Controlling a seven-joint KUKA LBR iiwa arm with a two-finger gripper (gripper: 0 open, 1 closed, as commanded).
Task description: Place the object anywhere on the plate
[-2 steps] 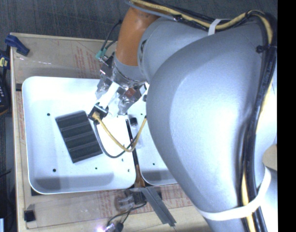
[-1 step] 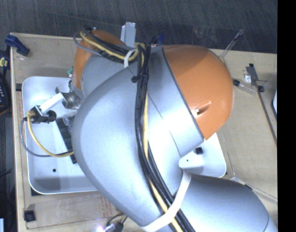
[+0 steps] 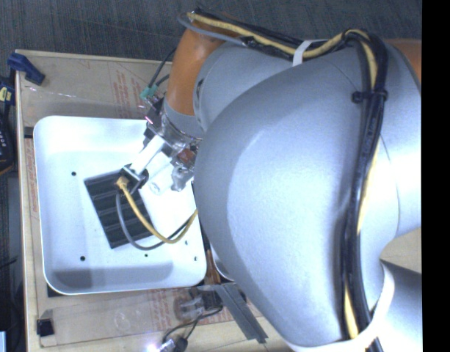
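Arm (image 3: 298,182) hanging over white bin (image 3: 63,167), end effector (image 3: 173,169) reaching into it. Open or closed, can't tell tbh. Not guessing where object is sitting, nor weight, stiffness, grip spot: arm blocking loads.

Dark grey carpet floor (image 3: 100,13), pale wood bench (image 3: 85,75), blue clamp (image 3: 23,66) top-L

Smooth grey arm (image 3: 298,189) with orange band (image 3: 184,68) and black-yellow cabling (image 3: 365,116).
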